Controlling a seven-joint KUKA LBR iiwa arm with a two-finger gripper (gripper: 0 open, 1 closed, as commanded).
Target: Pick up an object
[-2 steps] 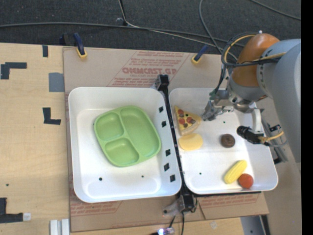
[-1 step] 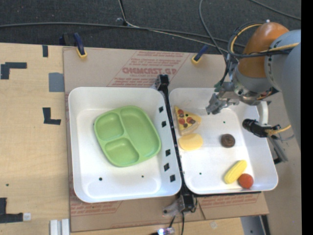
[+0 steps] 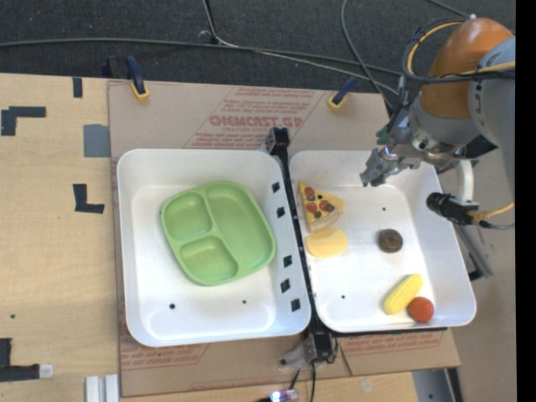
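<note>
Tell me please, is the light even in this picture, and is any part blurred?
Camera view: light even and soft; faint shadows under the green tray and corn; gripper slightly blurred; white bins bright, without harsh glare.

A light wooden bench (image 3: 50, 249) is carrying a brown cardboard sheet (image 3: 251, 115), which two clamps, a left clamp (image 3: 136, 82) and a right clamp (image 3: 341, 97), appear to be pinning down at the far edge. On the sheet, a left white bin (image 3: 138, 308) and a right white bin (image 3: 448, 283) are sitting side by side, touching. Dark tape marks (image 3: 84, 199) are lying on the bench's left part.
</note>
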